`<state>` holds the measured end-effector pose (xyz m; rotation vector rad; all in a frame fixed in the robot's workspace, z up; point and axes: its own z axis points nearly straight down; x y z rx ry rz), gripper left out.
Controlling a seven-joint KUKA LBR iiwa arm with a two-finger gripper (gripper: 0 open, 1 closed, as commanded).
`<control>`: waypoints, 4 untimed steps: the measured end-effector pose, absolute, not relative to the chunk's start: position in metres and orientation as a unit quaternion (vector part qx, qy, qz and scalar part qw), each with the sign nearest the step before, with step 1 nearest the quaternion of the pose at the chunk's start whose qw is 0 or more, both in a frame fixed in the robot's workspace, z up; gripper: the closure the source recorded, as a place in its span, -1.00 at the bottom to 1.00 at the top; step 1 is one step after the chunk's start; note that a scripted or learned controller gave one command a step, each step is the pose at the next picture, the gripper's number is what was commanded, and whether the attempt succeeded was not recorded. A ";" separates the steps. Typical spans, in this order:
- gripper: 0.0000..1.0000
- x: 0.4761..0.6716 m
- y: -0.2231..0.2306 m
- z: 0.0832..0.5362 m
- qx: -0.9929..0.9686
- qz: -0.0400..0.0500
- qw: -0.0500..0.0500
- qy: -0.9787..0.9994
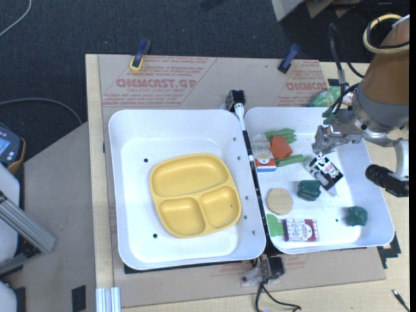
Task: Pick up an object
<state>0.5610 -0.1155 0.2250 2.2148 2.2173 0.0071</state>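
Note:
My gripper [323,147] hangs over the upper middle of the right bin [372,239], with the grey arm and its orange band rising to the right. Directly below its tip lies a small black-and-white patterned object [326,169]; I cannot tell whether they touch. A dark green piece [309,190] lies just left of that object. An orange-red piece [281,147] with green pieces around it [281,134] lies left of the gripper. A round tan disc [280,201] sits lower left.
The left bin [127,174] holds a yellow divided plate [194,194]. The right bin also holds a small white carton [262,156], a red-and-white box [301,230], a light green piece [274,226] and a dark green lump [355,216]. A black clamp [236,99] sits between the bins.

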 end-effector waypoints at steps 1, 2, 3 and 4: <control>1.00 0.562 -0.115 0.225 0.707 0.001 0.002 0.707; 1.00 0.572 -0.064 0.215 0.705 0.000 -0.001 0.709; 1.00 0.582 -0.003 0.224 0.704 0.002 0.001 0.710; 1.00 0.607 0.049 0.231 0.705 0.002 0.001 0.709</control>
